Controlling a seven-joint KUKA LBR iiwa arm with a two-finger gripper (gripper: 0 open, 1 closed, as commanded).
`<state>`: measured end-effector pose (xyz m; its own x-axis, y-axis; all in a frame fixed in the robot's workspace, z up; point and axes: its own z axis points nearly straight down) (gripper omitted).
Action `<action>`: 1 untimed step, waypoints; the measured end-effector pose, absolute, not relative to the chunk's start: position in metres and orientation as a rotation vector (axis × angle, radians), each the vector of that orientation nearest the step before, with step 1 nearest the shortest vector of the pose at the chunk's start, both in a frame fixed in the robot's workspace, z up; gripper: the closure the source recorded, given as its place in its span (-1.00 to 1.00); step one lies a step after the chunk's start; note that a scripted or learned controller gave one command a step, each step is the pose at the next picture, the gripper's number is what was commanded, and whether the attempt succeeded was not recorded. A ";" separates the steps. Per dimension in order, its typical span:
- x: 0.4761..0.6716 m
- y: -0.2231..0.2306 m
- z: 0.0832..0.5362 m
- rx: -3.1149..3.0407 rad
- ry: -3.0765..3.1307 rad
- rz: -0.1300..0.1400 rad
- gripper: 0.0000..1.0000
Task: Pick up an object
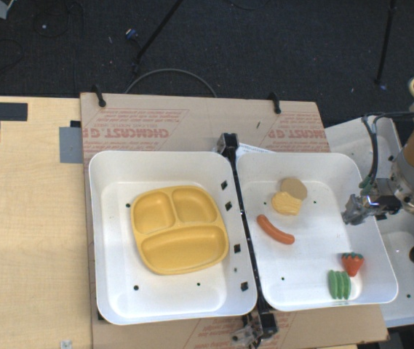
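Observation:
The right bin (316, 297) holds a red-orange sausage (275, 230), a pale yellow chunk (287, 204) with a tan round piece (293, 188) just behind it, a red strawberry (352, 263) and a green pod (339, 284). My gripper (357, 211) hangs at the right bin's right wall, well to the right of the yellow chunk and above the strawberry. No object shows between its tips.
The left bin (112, 195) bears a yellow divided tray (180, 228). A black divider bar (239, 224) runs between the bins. Cardboard (192, 126) lies behind them, and a wooden benchtop (25, 231) stretches to the left.

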<state>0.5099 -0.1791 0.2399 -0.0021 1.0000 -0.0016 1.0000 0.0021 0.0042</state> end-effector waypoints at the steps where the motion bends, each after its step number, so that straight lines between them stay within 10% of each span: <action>1: 0.510 -0.180 0.253 2.220 2.224 0.000 1.00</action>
